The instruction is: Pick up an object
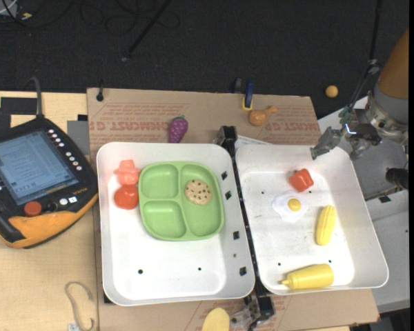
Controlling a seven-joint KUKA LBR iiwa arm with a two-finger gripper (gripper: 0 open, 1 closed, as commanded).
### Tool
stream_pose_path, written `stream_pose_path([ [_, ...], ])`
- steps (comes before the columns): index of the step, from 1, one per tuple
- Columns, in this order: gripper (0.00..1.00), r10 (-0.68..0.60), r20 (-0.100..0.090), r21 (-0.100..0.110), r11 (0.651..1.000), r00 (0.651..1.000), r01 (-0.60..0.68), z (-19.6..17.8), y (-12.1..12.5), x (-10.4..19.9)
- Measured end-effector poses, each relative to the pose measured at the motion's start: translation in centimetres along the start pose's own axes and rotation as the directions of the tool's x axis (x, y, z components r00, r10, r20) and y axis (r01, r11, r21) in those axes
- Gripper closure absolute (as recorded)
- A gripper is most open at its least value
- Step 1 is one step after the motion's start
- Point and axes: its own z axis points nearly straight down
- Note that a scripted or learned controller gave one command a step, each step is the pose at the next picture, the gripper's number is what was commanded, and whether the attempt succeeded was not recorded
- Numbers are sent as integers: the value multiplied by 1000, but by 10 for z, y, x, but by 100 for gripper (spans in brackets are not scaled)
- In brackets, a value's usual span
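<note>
The right bin holds a red toy piece, a fried egg, a yellow corn cob and a yellow mustard bottle. In the left bin lies a green divided plate with a cookie in its upper right compartment. A pink toy and a red tomato sit beside the plate's left side. My gripper hangs over the right bin's far right corner, up and to the right of the red piece, with nothing seen in it.
On the cardboard behind the bins lie purple grapes and an orange toy. A small orange ball sits farther back. A yellow object lies at the front edge. A teach pendant rests left of the bins.
</note>
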Motion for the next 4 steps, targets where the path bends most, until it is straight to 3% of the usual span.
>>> stream_pose_path([
  [3, 0, -2, -1, 5, 1000, 1000, 2, 156, -11, 9],
  [4, 0, -1, 0, 1, 1000, 1000, 1, 168, -10, 10],
])
